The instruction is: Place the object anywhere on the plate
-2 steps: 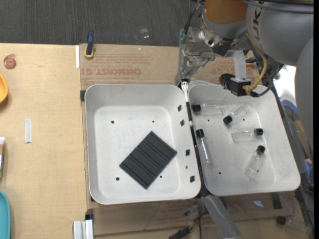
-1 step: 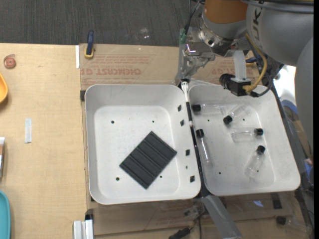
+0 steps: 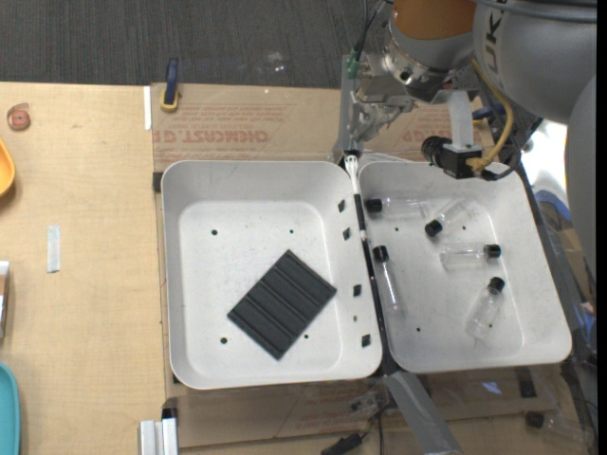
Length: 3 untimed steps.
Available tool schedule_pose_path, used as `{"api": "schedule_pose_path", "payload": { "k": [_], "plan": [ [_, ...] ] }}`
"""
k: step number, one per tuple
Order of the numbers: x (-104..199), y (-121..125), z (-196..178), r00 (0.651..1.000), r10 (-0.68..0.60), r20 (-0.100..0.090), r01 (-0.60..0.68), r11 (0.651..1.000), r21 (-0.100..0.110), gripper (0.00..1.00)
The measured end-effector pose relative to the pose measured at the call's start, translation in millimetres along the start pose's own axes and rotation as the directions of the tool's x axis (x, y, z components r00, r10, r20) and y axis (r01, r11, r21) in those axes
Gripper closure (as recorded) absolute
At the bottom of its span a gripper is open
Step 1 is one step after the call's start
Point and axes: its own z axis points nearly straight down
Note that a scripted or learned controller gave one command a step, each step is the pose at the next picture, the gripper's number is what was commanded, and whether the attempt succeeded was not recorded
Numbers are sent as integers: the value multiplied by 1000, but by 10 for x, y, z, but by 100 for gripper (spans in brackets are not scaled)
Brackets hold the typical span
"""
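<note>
So the gripper is hanging at the far edge of the bins, right over the seam where the two meet, tip pointing down at the rim. It's all thin metal and cables against cardboard there, so I can't make out whether it's clamped or spread, and nothing visible is caught in it. Above it you get the wrist with the orange band and the fat grey arm coming in from the right.

Just near of the gripper, the right bin has the loose stuff: clear vials with black caps, five as far as I can count. One lies along the bin's left wall, one is at the far left corner, and the other three are scattered around the middle and right, all on their sides and apart from each other. They're see-through on white, so the bodies are hard to trace.

The plate is a dark ribbed rectangle lying flat in the left bin, turned diagonally, a bit near of centre. Nothing is on it, and it's well apart from the vials.

Further out: a cardboard sheet behind the bins with a blue clamp on it, and a wooden benchtop off to the left.
</note>
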Motion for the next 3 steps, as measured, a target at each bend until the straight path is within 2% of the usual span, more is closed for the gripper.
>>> {"api": "schedule_pose_path", "payload": {
  "k": [1,2,3],
  "plan": [
    [0,0,0,1000,0,0,0,1000,0,0],
    [-21,4,-80,1000,3,1,-3,1000,1,100],
    [281,-36,-481,741,-672,1,672,741,-5,100]
  ]
}}
